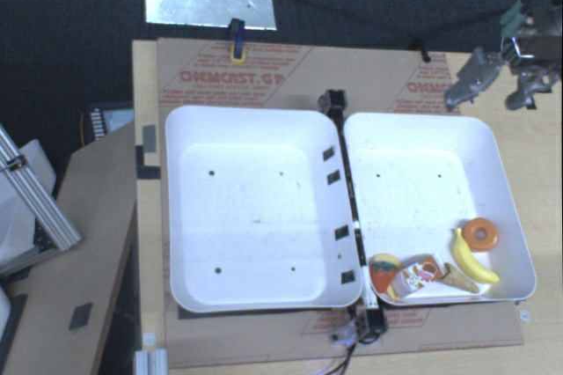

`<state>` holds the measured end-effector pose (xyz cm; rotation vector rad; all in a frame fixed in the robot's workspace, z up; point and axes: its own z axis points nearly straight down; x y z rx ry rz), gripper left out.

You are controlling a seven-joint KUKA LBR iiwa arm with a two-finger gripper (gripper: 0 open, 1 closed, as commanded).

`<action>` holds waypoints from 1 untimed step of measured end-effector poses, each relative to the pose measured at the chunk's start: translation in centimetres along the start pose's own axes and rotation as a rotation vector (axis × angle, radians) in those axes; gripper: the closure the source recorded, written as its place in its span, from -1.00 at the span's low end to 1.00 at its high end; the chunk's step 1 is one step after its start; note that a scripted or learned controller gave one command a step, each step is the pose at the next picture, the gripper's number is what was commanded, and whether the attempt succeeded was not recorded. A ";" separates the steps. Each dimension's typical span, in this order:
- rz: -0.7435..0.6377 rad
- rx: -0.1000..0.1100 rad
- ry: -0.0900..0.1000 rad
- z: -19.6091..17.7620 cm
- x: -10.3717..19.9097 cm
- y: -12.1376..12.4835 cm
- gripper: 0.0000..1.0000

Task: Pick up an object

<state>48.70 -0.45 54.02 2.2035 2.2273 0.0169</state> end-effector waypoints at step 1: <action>0.002 0.010 0.000 0.5 4.5 0.0 -1.00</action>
